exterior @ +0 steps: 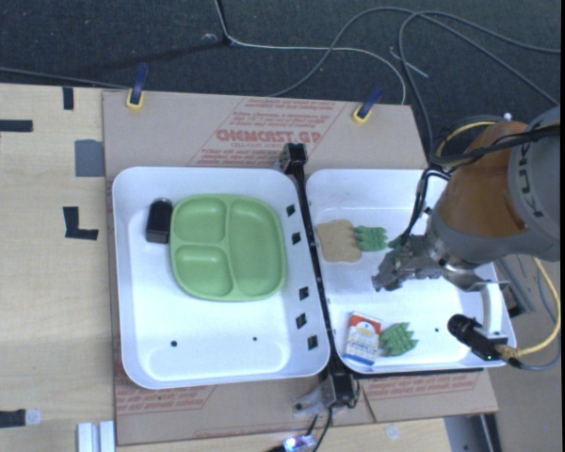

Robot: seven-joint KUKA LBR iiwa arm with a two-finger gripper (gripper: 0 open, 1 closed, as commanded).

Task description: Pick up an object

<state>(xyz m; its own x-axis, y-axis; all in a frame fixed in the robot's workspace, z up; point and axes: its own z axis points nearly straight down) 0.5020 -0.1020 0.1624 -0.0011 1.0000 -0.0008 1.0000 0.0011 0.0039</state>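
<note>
In the right bin [358, 191] lie a tan flat piece [337, 242] with a green leafy toy [370, 237] touching its right side. A small red and white carton [363, 336] and a second green leafy toy [397, 339] rest near the bin's front wall. My gripper [392, 275] hangs low over the middle of the right bin, just right of and below the first green toy. Nothing shows between its dark fingers. The arm's orange band [480, 191] rises behind it.
The left bin [141, 347] holds a green divided plate [229, 247] and a small black block [159, 220] at the plate's left. A black divider [306, 271] runs between the bins. Cables trail across the dark floor behind the bench.
</note>
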